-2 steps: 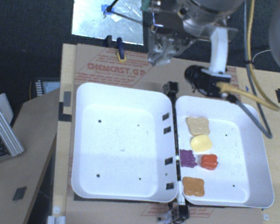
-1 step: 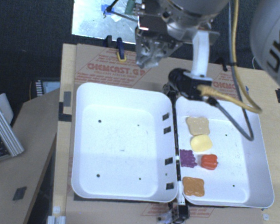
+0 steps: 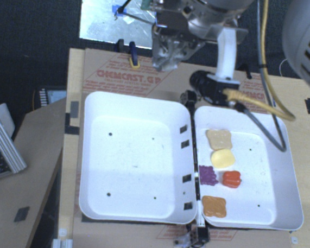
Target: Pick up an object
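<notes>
Two white bins side by side on counter (image 3: 231,242); left bin (image 3: 132,157) and right bin (image 3: 269,181) joined along a central divider.

Five small items grouped in right bin, all close to the divider: tan bread slice (image 3: 219,138) farthest from the camera; yellow piece (image 3: 222,158) just below it, touching or nearly so; purple grape bunch (image 3: 208,175) nearest the divider; red pepper (image 3: 232,179) just beside the grapes; brown waffle-like piece (image 3: 214,206) closest to the camera, apart from the rest.

Gripper (image 3: 166,53) raised above the counter beyond the far rim of left bin, well apart from all items. Nothing seen between fingers; width of opening cannot be told
</notes>
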### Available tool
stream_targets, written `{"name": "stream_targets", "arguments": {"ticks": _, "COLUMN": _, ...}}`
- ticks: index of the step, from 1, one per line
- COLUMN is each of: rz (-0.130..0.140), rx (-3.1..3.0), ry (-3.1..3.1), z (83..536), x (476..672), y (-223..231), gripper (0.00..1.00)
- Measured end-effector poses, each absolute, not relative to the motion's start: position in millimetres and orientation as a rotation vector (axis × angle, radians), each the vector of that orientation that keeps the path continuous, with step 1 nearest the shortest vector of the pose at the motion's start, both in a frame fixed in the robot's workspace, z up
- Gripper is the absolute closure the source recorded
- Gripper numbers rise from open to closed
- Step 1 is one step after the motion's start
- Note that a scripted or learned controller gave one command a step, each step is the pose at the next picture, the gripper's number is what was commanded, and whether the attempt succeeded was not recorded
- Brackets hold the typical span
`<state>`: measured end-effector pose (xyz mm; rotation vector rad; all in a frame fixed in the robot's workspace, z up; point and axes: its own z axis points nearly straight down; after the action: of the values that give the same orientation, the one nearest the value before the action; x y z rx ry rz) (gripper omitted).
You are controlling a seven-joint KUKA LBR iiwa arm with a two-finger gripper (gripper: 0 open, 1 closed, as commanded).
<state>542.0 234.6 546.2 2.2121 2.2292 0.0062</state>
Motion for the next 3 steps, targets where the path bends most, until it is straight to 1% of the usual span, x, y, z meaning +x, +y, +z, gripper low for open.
{"name": "stream_targets", "arguments": {"ticks": 1, "rz": 0.011, "rx": 2.209, "ry": 2.231, "z": 558, "x": 542.1, "y": 235, "gripper": 1.00}}
{"name": "stream_targets", "arguments": {"ticks": 2, "rz": -0.001, "rx": 2.220, "ry": 2.222, "z": 534, "x": 560.8, "y": 234, "gripper": 1.00}}
{"name": "stream_targets", "arguments": {"ticks": 3, "rz": 0.003, "rx": 2.220, "ry": 2.222, "z": 535, "x": 561.1, "y": 234, "gripper": 1.00}}
